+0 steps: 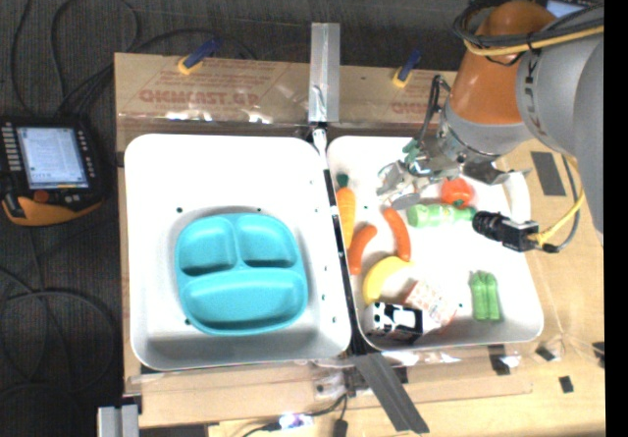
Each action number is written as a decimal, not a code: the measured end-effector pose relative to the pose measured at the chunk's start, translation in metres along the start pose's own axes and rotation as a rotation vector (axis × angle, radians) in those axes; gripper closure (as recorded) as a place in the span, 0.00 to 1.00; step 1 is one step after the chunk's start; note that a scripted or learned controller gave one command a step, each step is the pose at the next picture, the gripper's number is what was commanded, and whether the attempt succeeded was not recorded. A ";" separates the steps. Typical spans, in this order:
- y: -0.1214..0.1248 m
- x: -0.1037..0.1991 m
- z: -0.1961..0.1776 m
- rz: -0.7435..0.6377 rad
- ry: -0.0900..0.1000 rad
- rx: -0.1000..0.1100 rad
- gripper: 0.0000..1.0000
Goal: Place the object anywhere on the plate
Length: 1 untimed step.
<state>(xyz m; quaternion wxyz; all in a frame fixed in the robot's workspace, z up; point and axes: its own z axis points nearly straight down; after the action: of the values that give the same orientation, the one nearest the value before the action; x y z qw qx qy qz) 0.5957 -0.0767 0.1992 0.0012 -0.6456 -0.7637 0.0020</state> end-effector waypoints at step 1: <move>-0.037 0.075 0.002 0.029 0.002 0.002 1.00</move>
<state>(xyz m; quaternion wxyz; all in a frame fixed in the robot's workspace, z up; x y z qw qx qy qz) 0.5464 -0.0087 0.1977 0.0027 -0.6568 -0.7541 0.0023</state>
